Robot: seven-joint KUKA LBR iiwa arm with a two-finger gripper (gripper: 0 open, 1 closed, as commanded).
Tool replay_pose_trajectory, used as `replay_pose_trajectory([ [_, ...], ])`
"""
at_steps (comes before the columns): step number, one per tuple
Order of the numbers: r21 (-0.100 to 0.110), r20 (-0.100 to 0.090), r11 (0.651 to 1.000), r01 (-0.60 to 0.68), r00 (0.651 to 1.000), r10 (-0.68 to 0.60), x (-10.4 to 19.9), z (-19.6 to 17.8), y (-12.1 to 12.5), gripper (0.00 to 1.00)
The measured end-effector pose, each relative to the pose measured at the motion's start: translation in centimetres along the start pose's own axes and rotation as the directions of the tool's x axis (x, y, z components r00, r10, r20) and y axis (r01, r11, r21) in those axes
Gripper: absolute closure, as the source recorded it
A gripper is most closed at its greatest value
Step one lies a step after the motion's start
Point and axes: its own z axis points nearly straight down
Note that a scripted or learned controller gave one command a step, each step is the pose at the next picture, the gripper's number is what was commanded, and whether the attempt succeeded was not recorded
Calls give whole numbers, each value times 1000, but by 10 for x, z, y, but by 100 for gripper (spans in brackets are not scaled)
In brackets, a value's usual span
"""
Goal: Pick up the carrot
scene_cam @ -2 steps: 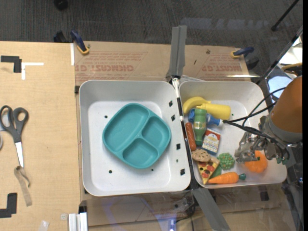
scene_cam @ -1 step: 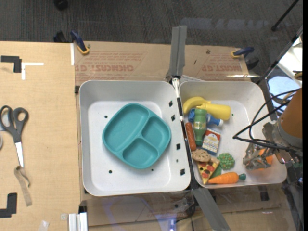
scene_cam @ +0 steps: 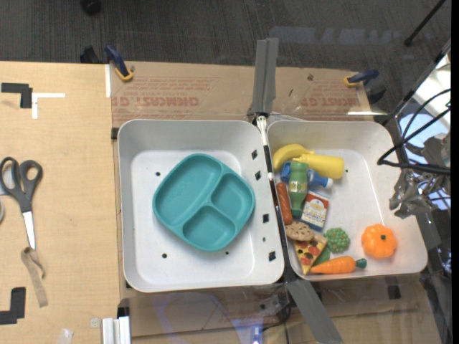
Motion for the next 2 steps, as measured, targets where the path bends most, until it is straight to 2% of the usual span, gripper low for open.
replay_pose_trajectory([
  [1, 0, 0, 1000, 0, 1000, 0, 0, 0, 0, 0],
  [2, -3, -2, 939, 343, 939, -343, 14, 137, 12, 0],
])
